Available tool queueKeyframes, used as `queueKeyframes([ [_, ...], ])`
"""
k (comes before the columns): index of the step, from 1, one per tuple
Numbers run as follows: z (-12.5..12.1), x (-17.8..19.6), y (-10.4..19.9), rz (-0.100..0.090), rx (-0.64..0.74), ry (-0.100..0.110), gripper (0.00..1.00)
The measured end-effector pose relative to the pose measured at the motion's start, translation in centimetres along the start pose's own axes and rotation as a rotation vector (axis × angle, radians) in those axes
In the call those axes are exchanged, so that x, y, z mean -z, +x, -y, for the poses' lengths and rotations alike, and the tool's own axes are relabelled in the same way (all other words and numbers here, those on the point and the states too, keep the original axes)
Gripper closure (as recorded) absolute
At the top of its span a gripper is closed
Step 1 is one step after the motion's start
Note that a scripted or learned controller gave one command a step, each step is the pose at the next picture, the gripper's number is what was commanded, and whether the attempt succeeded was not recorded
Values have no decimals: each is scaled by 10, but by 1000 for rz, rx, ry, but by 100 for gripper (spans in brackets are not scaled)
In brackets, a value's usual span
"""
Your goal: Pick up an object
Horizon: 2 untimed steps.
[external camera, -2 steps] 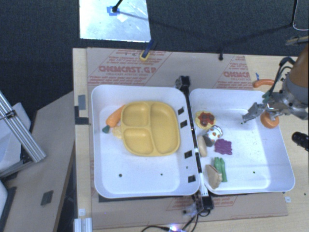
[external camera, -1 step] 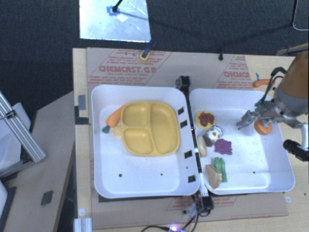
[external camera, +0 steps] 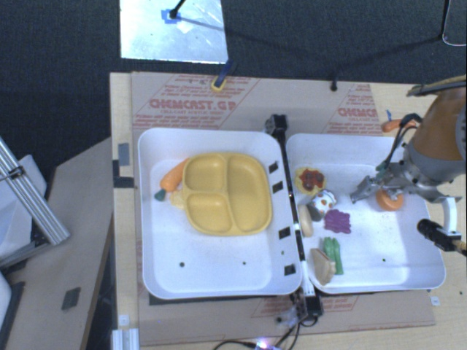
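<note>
Dark carpet all round, with a shiny silver sheet (external camera: 146, 20) lying off beyond the far edge of the bench (external camera: 73, 195). Up on the bench, printed cardboard (external camera: 190, 102) underneath and two white bins side by side, touching along the middle.

Over to the left bin (external camera: 204, 265) first: yellow divided plate (external camera: 225, 194) sitting roughly at its centre, orange carrot (external camera: 172, 176) tucked against the plate's left rim, toward the bin's left wall.

Now the right bin (external camera: 394, 257), and plenty crowded along its left wall. Red-and-yellow disc (external camera: 311, 179) toward the far end, white-and-dark piece (external camera: 322, 202) just below it, tan roll (external camera: 305, 225) hard against the wall. Purple bunch (external camera: 337, 221) just beside those, green piece (external camera: 333, 250) nearer the front, and a sandwich-like wedge (external camera: 320, 265) touching it by the near-left corner.

Reaching in from the right, grey arm with its orange band (external camera: 444, 126), gripper (external camera: 376, 189) low over the middle of the right bin, toward its right wall. Small orange object (external camera: 390, 202) right there at the gripper's tip, on the bin floor or close to it. Grasping it, or merely beside it? Cannot tell from this angle, nor whether released or clenched.
</note>
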State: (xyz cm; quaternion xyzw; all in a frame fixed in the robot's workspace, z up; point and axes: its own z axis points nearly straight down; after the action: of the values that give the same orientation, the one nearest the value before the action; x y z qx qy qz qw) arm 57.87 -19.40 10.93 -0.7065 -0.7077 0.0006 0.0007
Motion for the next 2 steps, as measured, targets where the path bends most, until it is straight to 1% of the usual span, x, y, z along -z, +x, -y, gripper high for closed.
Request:
queueKeyframes([
  [1, -3, -22, 1, 0, 1, -7, 0],
  [2, -5, -9, -2, 10, 1, -18, 100],
])
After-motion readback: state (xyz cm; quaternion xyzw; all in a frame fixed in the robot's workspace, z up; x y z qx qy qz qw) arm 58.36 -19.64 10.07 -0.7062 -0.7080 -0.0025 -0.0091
